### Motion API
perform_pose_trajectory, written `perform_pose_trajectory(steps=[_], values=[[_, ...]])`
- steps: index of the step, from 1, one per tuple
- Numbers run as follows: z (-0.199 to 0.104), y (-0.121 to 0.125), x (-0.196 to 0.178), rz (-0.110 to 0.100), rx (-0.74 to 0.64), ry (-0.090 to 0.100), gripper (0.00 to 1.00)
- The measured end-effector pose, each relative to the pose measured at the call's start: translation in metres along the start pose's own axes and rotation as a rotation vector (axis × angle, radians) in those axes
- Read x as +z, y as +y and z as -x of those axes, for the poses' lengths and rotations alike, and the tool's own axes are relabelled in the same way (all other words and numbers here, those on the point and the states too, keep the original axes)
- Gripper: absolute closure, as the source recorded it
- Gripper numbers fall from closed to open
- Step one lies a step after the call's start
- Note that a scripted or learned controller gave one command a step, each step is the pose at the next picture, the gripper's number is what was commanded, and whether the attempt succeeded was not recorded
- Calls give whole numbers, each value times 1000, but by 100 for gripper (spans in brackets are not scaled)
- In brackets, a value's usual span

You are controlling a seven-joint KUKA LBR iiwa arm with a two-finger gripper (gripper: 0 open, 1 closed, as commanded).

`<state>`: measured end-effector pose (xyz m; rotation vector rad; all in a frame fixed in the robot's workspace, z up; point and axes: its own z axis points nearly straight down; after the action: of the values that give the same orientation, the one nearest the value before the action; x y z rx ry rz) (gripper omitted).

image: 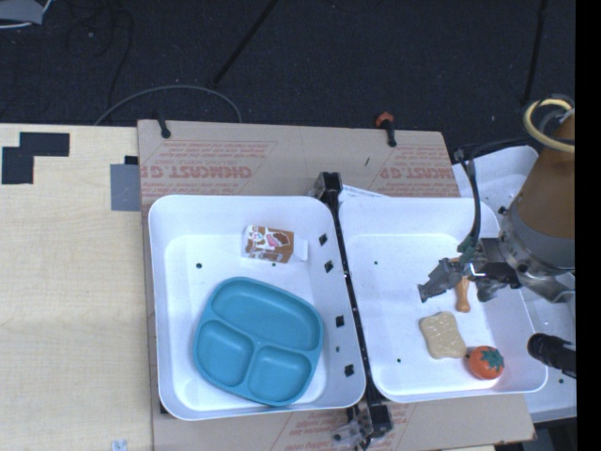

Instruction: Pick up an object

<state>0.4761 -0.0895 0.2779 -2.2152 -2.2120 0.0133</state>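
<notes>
In the right bin (394,383) lie a thin orange stick-shaped piece (462,299), a beige toast-like slab (441,334) and a red-orange fruit with a green top (485,362). My gripper (462,282) hangs low over the bin's right half, directly above the orange piece. Its dark fingers (434,286) are spread to either side of that piece, so it is open. The piece's top end is hidden under the gripper, and I see no contact between the fingers and the piece. The toast and the fruit lie just in front of the gripper, apart from it.
The left bin (174,252) holds a blue divided plate (258,339) and a small brown-and-white packet (269,242) near its back wall. A black divider (340,289) runs between the bins. The arm's grey body (549,205) stands over the right bin's right wall.
</notes>
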Motion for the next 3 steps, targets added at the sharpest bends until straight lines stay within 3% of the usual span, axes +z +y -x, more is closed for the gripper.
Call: perform_pose_trajectory(steps=[1, 3], values=[[0, 1, -5, 10, -2, -1, 0], [-3, 5, 104, 3, -1, 1, 0]])
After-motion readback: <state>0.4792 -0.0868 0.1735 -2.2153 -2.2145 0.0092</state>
